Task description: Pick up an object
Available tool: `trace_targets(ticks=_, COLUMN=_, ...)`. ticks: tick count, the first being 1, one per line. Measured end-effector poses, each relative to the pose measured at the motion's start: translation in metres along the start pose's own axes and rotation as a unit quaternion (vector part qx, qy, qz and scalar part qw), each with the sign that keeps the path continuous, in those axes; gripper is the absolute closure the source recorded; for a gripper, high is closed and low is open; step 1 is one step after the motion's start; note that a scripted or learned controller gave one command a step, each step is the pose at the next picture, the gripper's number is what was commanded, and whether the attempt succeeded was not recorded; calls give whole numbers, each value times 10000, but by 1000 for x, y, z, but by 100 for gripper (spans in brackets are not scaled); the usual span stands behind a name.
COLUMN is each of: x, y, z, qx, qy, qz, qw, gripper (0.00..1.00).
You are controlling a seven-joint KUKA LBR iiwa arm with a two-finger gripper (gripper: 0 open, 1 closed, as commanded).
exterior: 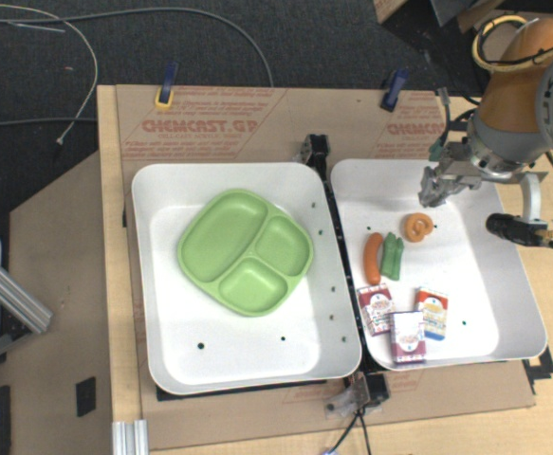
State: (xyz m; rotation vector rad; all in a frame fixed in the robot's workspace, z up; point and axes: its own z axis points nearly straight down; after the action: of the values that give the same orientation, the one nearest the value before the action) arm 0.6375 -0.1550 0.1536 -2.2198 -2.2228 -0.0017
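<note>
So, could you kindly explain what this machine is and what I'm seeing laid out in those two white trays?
This is one picture from a fixed camera above a bench, looking down at a slant. The grey and orange machine at the right is a robot arm; its gripper hangs over the far end of the right bin. I can't tell how its jaws stand, and nothing shows between them. That bin holds an orange doughnut-shaped toy, a toy carrot, a green toy vegetable and three small cartons. The left bin holds a green divided plate.
</note>
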Motion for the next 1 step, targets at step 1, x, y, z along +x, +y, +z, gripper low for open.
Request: trace_targets(ticks=1, x=-5, y=1, z=-64, qx=-30, qy=-14, qz=5, qw=10000, gripper=100)
